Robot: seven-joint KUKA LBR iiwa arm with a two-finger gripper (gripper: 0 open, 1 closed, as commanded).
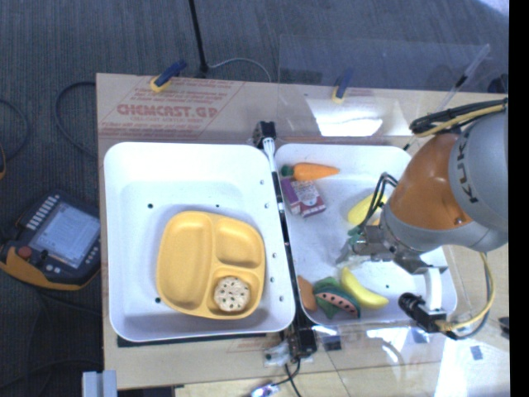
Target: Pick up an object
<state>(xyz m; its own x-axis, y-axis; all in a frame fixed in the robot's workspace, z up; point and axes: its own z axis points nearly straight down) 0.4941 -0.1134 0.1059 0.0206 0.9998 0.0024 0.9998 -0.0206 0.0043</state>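
Over the right bin (331, 160) the gripper (354, 251) hangs just above the banana (364, 289), whether its fingers are parted I cannot tell from this angle, and the watermelon slice (335, 298) touching the banana could foul a grasp.

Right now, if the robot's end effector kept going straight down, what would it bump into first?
Probably the white floor of the right bin, just above the banana. The end effector points down over a bare patch there, though depth is hard to judge from this slanted view, so the banana could be touched instead.
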